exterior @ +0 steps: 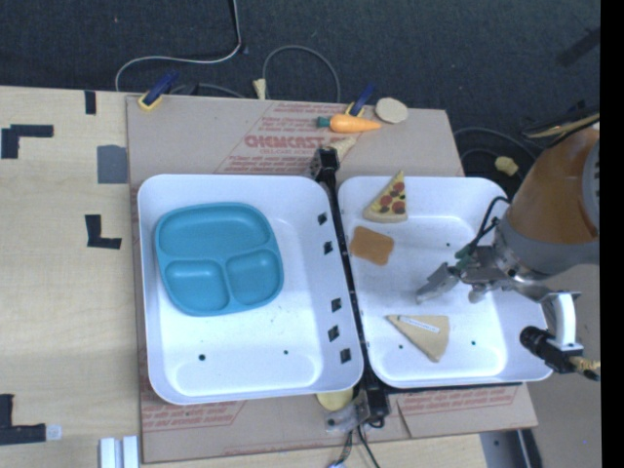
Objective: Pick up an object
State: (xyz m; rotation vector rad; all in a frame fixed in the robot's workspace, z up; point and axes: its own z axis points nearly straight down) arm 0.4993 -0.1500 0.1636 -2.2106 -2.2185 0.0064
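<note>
Cheese wedge [423,332] lies just beside the gripper [436,284], at its six o'clock, long axis running three-to-nine; whether the gripper is open or holds anything, I cannot tell.

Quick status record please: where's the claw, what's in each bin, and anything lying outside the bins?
claw: low in the right bin, among the three food pieces, nothing seen between its fingers
right bin: pizza slice at the far edge, brown toast piece near the divider, pale wedge at the near side
left bin: blue divided plate
outside bins: toy carrot and tan disc on the cardboard beyond the right bin
</note>
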